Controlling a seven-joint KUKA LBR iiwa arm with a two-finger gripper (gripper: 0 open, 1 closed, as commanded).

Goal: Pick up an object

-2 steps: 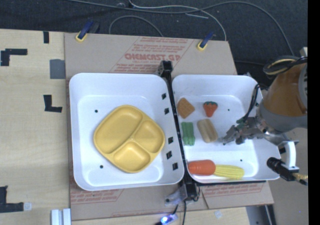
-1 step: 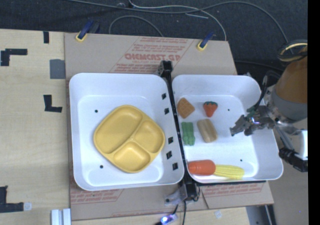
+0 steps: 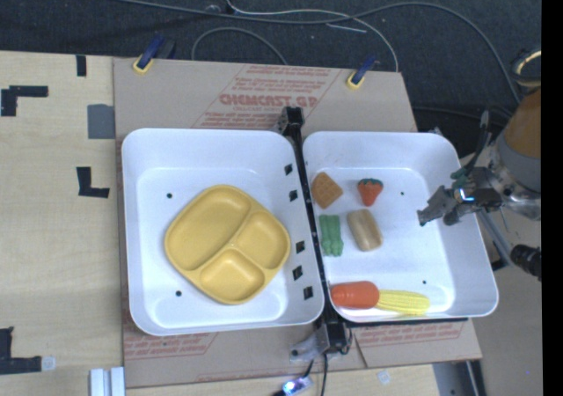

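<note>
my gripper [image 3: 437, 211] hangs over the bin's near rim [image 3: 469, 209], jaw state impossible to tell.
reaching left, it could clip the rim before meeting the bread roll [image 3: 363, 231].

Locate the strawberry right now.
The strawberry lies in the right bin, toward its far side, just right of the brown cracker-like piece and just beyond the tan bread roll.

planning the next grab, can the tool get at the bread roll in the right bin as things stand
Probably yes. The tool sits over the right bin's right side, with bare white floor between it and the bread roll. The green piece lies just left of the roll but apart from it, and nothing covers the roll.
</note>
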